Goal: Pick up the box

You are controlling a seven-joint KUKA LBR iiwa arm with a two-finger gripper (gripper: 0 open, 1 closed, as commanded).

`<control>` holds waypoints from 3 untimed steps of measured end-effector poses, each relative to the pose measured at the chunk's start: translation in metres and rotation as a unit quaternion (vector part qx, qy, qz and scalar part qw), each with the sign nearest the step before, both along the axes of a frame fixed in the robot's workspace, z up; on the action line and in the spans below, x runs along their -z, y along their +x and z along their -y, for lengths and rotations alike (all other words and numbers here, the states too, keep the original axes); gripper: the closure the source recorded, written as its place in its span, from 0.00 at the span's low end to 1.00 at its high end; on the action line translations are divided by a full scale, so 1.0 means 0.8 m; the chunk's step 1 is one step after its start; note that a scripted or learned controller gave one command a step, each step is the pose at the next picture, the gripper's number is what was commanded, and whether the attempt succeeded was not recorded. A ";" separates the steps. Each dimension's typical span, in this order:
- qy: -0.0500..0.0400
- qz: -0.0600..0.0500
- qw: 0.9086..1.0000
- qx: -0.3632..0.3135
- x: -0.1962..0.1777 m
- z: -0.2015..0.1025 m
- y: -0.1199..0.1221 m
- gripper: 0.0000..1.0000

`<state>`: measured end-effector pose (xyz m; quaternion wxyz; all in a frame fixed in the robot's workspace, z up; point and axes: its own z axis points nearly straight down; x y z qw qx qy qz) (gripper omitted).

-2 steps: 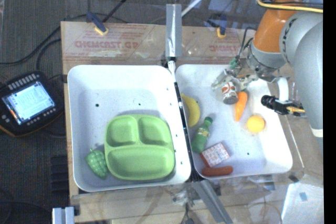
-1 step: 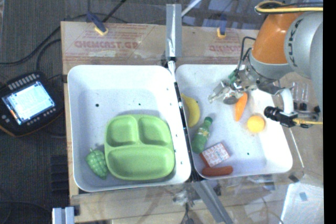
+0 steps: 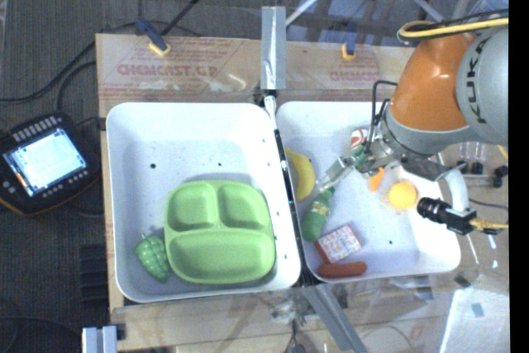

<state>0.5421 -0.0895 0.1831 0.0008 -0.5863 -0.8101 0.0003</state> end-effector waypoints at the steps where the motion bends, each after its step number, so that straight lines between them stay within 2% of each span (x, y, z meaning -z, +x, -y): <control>1: 0.000 -0.001 1.000 -0.026 0.020 0.038 -0.064 0.00; 2: -0.006 0.010 1.000 -0.011 0.115 0.027 -0.067 0.00; 3: 0.000 0.005 0.989 0.150 0.117 0.024 -0.023 0.00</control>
